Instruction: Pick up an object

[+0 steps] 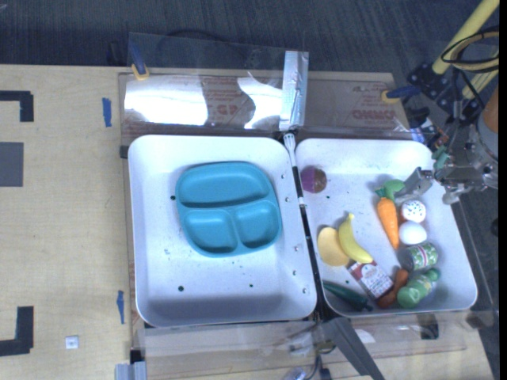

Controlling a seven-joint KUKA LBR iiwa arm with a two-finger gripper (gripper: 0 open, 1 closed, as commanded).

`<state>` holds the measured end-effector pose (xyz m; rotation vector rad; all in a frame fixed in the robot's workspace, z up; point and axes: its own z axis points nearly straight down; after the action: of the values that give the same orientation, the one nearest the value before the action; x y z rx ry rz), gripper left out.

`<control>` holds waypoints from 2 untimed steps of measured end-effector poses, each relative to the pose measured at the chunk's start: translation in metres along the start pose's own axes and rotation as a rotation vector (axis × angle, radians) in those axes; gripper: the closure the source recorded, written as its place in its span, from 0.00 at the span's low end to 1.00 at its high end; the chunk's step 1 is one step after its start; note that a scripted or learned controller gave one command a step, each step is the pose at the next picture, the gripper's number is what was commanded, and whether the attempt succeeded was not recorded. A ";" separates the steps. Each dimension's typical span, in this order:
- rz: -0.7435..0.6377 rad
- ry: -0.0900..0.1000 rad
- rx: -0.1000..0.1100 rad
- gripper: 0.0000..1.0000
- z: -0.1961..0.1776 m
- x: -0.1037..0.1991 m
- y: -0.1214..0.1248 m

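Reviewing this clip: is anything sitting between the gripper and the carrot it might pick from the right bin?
Nothing visible stands between them. The gripper is at the right bin's upper right edge, and the carrot lies just below-left of it. A speckled egg and a white egg crowd the carrot's right side, which might hamper a grasp.

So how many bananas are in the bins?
1. The banana lies in the right bin, left of the carrot; the pile nearby could hide more.

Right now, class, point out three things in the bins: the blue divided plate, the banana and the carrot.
blue divided plate [228, 207], camera view, on its middle ridge.
banana [352, 240], camera view, mid-curve.
carrot [388, 222], camera view, middle of its orange body.
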<state>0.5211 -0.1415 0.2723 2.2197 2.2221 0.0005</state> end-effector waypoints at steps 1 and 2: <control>-0.079 -0.001 -0.002 0.00 0.006 -0.002 0.027; -0.243 0.003 0.007 0.00 0.160 0.003 0.005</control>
<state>0.5263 -0.1386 0.1120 1.9390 2.4800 -0.0042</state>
